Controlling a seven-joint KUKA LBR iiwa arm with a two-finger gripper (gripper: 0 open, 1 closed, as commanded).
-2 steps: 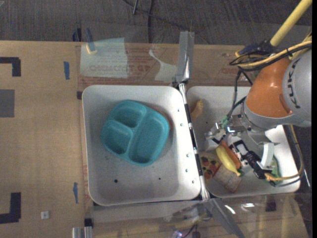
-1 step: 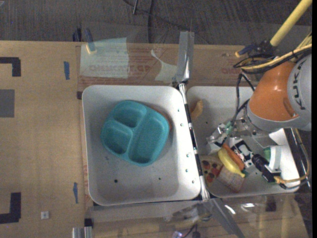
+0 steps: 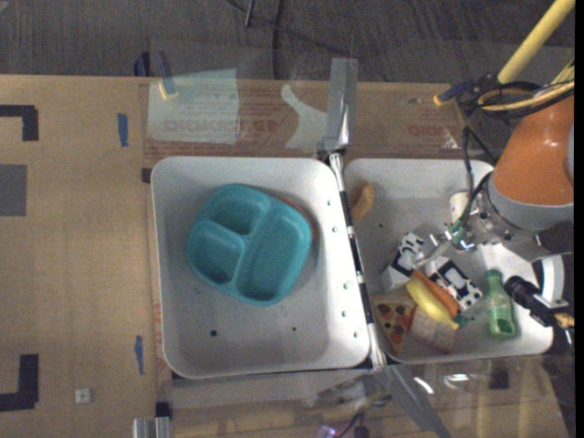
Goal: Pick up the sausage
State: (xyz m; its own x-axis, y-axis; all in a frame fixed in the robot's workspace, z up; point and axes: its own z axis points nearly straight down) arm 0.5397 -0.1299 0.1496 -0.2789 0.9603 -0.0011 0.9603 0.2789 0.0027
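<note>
A tan, cardboard-like surface (image 3: 73, 272) marked with black corner brackets and short strips of blue tape is seen at the left. Two shallow white bins with rounded corners are set on it side by side. In the left bin (image 3: 182, 327) a teal plastic tray (image 3: 249, 243) with rounded edges and three moulded compartments is laid at a tilt, slightly above the bin's centre. The right bin (image 3: 383, 199) is separated from it by a narrow rim studded with small fasteners. Near that bin's upper left, just beside the dividing rim, a small tan, stubby, rounded piece (image 3: 362, 202) is found, which appears to be the sausage; it lies by itself, well apart from the other toys. Toward the lower middle a cluster is gathered: a wedge-shaped pizza slice (image 3: 395, 319), a smooth yellow banana (image 3: 431, 297) and black-and-white blocky pieces (image 3: 408, 249). A green bottle (image 3: 498, 305) is placed further right. The end effector (image 3: 459, 235) is lowered over the cluster's upper edge, beneath the orange band (image 3: 543, 158); whether it is released or clenched cannot be told.
</note>
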